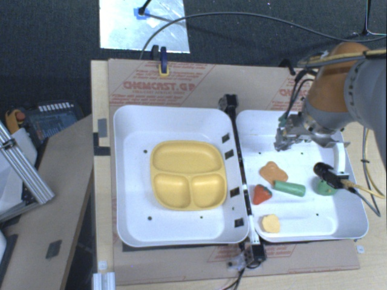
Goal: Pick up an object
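Note:
In the right bin lie several small toy foods. An orange piece sits near the middle, with a red piece just below it on the left. A green cylinder lies beside them, and a yellow piece rests near the front edge. A green round piece lies further right. My gripper hangs over the back left part of this bin, above and behind the orange piece, with nothing seen in it.
The left bin holds a yellow divided plate. A black ridge separates the two bins. The grey arm with its orange band comes in from the right over the back of the right bin.

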